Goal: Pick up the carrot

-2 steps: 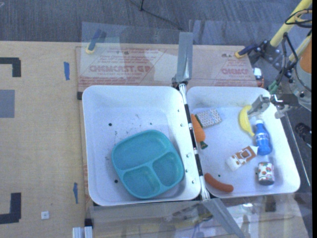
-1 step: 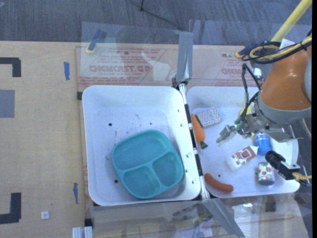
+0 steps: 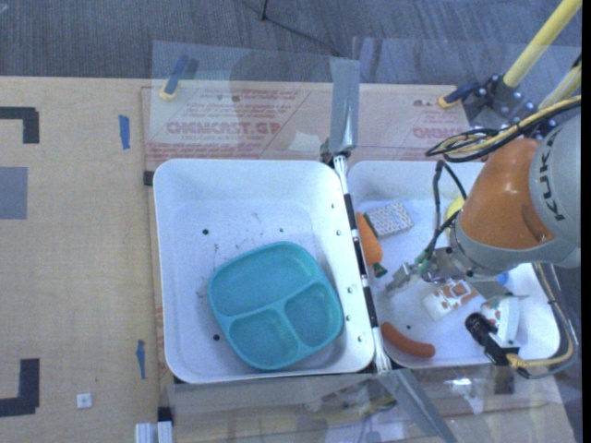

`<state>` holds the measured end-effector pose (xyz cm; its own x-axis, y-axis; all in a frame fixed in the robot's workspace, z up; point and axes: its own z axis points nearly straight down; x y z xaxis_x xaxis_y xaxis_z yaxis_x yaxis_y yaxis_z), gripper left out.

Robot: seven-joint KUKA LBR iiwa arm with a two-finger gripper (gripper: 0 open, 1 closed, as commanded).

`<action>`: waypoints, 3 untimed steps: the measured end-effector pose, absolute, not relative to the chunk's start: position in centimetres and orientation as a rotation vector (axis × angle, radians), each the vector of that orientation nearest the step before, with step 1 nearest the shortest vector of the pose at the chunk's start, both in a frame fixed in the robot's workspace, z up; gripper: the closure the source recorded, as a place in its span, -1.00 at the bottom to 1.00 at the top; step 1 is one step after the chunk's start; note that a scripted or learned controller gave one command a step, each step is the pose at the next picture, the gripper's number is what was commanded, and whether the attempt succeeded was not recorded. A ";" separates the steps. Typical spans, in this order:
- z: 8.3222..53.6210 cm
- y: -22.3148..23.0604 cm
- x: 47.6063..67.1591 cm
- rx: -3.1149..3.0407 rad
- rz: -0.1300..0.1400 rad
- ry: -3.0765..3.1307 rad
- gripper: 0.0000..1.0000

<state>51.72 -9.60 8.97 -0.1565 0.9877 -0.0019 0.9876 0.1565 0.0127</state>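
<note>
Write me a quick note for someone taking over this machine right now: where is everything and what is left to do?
Hand: low in the right bin, near its left wall; from this angle I can't tell whether it is open or closed, and nothing shows in its grip.
Carrot: lying in the right bin against the left wall, just up-left of the hand.
Also in that bin: a sausage near the front, a grey patterned block near the back, some small packets under the arm.
Left bin: holds a blue divided plate.
Done: arm is near the carrot.
Left: grip the carrot and lift it.
</note>
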 end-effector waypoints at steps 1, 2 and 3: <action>8.9 -9.9 59.6 1.632 0.008 2.671 -1.00; 9.7 -13.3 62.7 1.324 0.003 2.840 -1.00; 10.9 -9.7 65.4 1.250 0.004 2.873 -1.00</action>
